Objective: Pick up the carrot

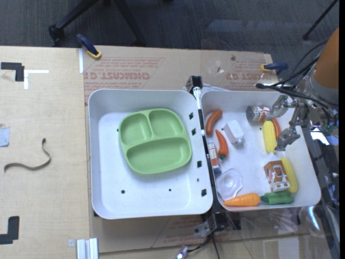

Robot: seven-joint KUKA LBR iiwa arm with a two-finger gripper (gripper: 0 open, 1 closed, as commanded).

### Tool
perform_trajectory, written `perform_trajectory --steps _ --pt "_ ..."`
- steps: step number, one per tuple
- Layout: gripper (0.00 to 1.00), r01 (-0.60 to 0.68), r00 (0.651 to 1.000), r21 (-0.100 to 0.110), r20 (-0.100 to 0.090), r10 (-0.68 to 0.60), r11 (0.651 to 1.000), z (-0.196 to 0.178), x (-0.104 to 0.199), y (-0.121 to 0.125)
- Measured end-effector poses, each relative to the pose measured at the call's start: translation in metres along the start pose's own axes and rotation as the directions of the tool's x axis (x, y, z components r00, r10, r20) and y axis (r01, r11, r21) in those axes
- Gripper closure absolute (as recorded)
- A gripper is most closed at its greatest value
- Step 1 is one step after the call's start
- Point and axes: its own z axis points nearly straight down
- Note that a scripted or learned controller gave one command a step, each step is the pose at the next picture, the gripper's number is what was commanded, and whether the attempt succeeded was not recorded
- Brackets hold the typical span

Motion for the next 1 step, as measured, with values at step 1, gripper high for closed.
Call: perform_trajectory --steps 1 --pt "0.00 -0.004 1.000 -0.003 -0.003 0.004 1.000 0.1016 0.0484 0.0609"
